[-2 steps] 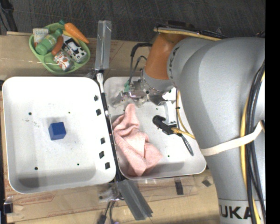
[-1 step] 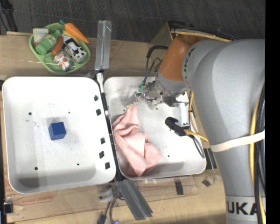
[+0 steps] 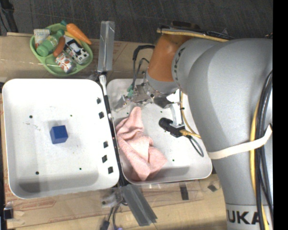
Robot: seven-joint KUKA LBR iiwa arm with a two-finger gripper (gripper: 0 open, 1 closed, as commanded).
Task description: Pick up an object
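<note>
A pink cloth (image 3: 137,145) lies crumpled along the left side of the right bin (image 3: 197,164). Its top corner rises to a point just below my gripper (image 3: 133,96). The gripper hangs low over the bin's far left corner, under the orange wrist band (image 3: 161,61). I cannot tell whether the cloth's tip touches the gripper or merely sits beneath it. A small blue cube (image 3: 59,134) rests alone in the left bin (image 3: 19,176), far from the gripper.
A green bowl (image 3: 43,61) of toy food, with a carrot on top, sits on the bench beyond the left bin. The bulky grey arm (image 3: 230,104) covers the right bin's right side. A black fitting on a cable (image 3: 172,127) hangs over that bin's middle.
</note>
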